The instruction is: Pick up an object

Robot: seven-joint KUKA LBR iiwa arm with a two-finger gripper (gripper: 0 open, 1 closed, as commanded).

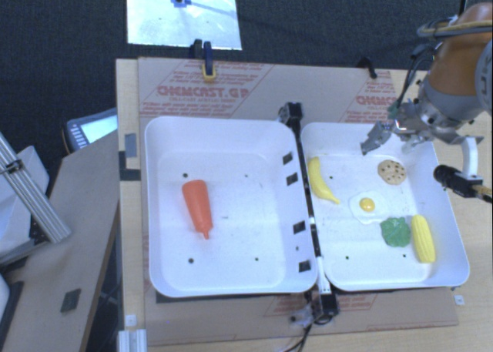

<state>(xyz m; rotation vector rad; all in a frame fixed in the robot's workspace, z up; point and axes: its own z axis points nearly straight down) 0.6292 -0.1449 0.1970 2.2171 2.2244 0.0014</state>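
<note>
Cookie's the easy grab
Gripper (375,139) hangs above it, can't tell its state; cookie (391,171) looks light, stiff; pinch edges.

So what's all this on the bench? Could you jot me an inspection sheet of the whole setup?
Surface: two white bins, left bin and right bin, side by side on a board.
Job's things: carrot in left bin; banana, cookie, fried egg, green leafy piece, corn cob in right bin.
Clutter: nothing seen.
Grippers: gripper above right bin's far edge, holding nothing.
Cables: wires at near edge.
Surroundings: pale sheet on dark floor.
</note>
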